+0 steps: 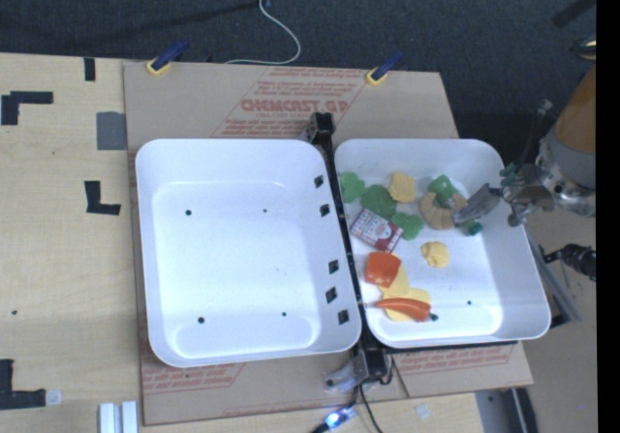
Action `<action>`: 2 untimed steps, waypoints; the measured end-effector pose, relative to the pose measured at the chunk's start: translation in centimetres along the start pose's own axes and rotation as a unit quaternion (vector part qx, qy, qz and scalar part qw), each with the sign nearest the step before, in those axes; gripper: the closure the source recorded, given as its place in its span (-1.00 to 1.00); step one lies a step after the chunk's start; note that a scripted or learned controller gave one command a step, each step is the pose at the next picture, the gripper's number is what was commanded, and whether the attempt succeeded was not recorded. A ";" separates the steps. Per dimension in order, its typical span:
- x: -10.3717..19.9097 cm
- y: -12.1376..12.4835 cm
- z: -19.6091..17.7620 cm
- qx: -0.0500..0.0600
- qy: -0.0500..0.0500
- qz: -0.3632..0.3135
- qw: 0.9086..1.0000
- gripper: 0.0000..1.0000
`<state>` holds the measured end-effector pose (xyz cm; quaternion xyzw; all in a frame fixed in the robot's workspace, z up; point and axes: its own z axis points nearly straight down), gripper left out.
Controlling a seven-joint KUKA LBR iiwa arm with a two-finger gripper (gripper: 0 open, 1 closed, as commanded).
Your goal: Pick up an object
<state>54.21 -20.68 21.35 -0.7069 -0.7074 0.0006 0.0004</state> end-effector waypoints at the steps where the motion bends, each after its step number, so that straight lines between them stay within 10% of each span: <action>1: 6.3 -2.9 13.4 0.000 -0.001 0.000 1.000 -1.00; 2: 7.9 5.7 12.9 -0.003 0.000 -0.003 1.000 -1.00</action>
